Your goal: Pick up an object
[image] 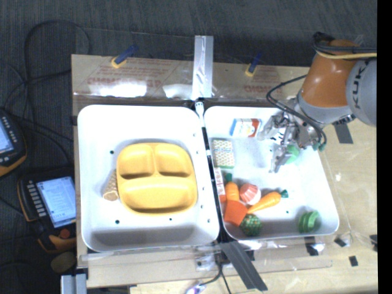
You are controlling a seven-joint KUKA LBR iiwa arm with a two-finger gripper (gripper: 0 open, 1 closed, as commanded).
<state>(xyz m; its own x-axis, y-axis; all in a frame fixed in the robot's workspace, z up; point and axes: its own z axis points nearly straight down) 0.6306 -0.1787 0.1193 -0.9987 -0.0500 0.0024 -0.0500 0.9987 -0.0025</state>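
Two bins sit side by side; the right bin (327,192) is the landmark. At its near edge lie a green toy (309,220), a strawberry (251,225) and a carrot (267,201). Farther in, the gripper (282,157) hangs over its middle beside a green object (294,154); I cannot tell its opening or hold

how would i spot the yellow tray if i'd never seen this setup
Look at the left white bin. The yellow tray lies in its middle, divided into three compartments, far bigger than the small tan piece tucked at its left edge.
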